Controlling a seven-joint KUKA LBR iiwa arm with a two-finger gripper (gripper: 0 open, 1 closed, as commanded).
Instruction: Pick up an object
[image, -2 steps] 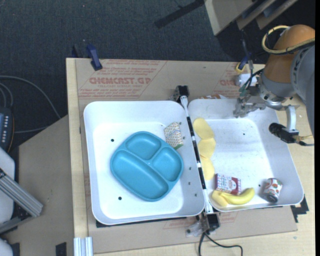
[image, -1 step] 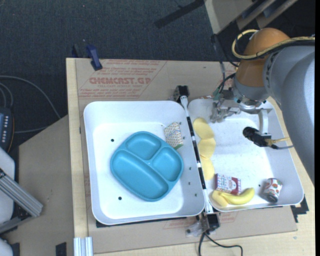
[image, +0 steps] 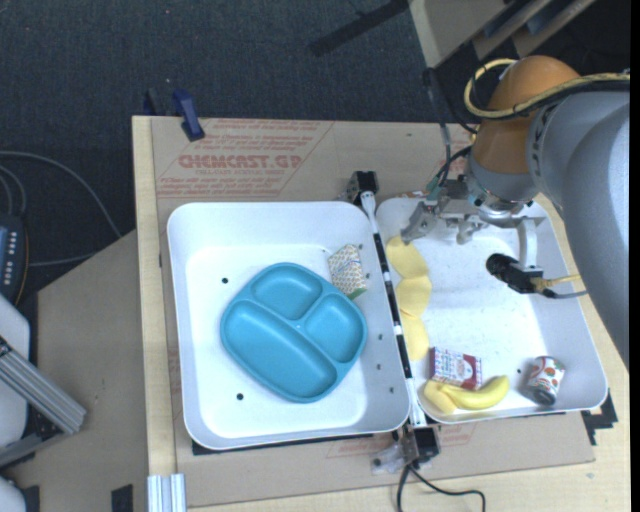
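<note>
Camera view. Two shallow white bins with rounded corners are shown side by side on a tabletop covered with brown cardboard (image: 240, 160) printed in red.

The left bin (image: 200, 330) holds a smooth, glossy blue plate (image: 292, 330), rounded and divided into three compartments. Just beyond the plate's far right edge, a small crumpled packet (image: 347, 268) with a fine pattern lies against the bin's right wall.

In the right bin (image: 575, 350), pale yellow, soft-looking lumps (image: 410, 290) are strung along the left wall. A curved yellow banana (image: 472, 396) lies at the near edge, touching a small red and white carton (image: 456, 366). A short cylindrical can (image: 545, 378), white with red marks, lies tilted in the near right corner.

The grey arm (image: 590, 150), with its rounded orange band (image: 520, 110), reaches in from the right. The metallic claw (image: 447, 222) hangs over the far left part of the right bin, near the far end of the yellow lumps. Whether the claw is open or closed cannot be told, and nothing is seen gripped.
</note>
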